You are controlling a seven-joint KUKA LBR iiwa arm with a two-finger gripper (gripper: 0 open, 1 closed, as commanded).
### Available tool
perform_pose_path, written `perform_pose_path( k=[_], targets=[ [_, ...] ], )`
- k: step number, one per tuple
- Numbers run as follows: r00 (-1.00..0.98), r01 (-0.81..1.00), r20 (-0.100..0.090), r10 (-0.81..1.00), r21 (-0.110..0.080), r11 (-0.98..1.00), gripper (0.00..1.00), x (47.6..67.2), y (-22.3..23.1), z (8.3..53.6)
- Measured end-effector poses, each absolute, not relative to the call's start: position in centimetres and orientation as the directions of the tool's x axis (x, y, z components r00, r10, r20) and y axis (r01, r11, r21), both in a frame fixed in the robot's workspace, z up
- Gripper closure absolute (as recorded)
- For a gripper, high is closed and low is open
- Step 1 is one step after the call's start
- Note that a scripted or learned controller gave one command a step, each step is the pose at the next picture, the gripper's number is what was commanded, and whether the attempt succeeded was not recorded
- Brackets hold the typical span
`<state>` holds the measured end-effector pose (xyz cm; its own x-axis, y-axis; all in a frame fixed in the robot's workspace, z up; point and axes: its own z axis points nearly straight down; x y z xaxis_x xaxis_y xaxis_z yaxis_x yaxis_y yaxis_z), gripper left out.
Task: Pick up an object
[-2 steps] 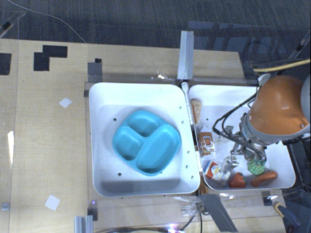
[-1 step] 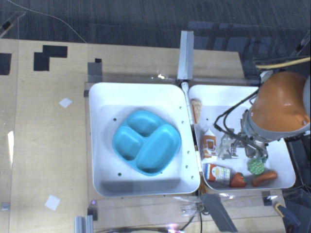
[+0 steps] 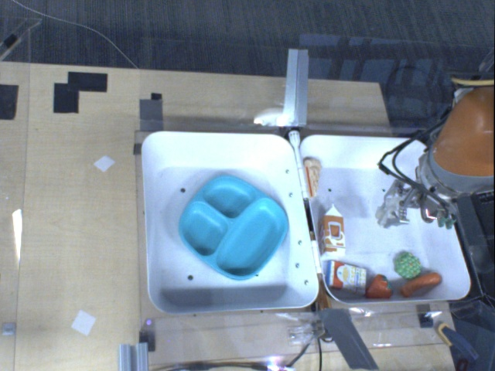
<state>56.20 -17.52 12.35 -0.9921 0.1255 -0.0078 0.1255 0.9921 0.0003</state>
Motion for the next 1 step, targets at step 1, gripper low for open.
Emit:
perform_pose_path(
  k=[1],
  targets=[
    [-0.969,0.247,-0.015,0.247,0.004,0.969,1.00,60.39,-13.10,9.03]
  ],
)
